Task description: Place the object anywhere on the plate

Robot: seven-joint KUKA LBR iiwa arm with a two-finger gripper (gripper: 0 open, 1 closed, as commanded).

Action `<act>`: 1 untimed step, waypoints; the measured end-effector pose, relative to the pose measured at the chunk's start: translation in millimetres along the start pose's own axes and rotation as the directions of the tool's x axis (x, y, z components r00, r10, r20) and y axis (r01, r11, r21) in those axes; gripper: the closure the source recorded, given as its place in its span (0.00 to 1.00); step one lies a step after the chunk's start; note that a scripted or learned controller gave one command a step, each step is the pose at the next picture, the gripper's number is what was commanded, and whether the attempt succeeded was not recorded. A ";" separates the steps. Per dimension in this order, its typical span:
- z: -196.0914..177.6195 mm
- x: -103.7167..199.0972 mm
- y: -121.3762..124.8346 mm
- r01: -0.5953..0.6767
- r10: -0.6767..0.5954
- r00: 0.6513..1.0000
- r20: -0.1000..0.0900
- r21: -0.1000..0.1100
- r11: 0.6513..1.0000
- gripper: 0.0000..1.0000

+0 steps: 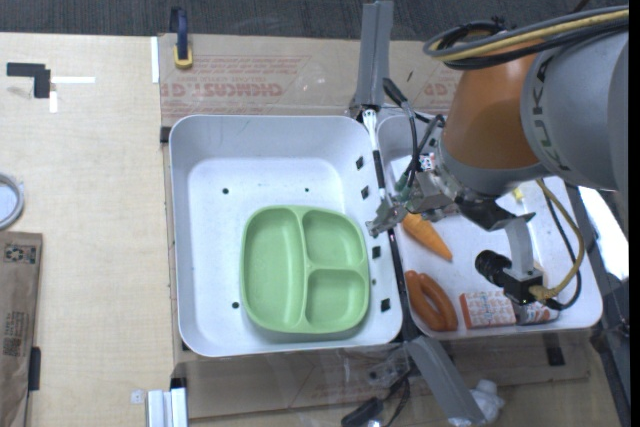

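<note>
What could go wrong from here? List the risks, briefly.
1. The tool sits low at the wall between the two bins, beside the carrot; a lift or sweep toward the green plate could snag that wall.
2. I cannot see the carrot between the fingers, so the grasp may fail and the arm could travel with nothing.
3. The hot dog and the small box lie close by and could be knocked.

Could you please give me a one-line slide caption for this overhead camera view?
KUKA arm's gripper over the right bin beside a toy carrot; green plate waits in the left bin.
</note>
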State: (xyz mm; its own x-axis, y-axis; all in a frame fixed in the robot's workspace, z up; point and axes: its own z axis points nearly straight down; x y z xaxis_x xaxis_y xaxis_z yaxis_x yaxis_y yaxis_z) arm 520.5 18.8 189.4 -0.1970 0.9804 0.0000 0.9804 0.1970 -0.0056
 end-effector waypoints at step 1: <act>-6.9 -1.2 0.5 0.000 0.000 1.000 0.001 0.003 1.000 1.00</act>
State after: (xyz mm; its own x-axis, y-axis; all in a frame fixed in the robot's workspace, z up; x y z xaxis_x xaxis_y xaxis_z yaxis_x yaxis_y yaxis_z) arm 521.3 17.7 196.4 -0.1969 0.9804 -0.0008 0.9804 0.1969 -0.0091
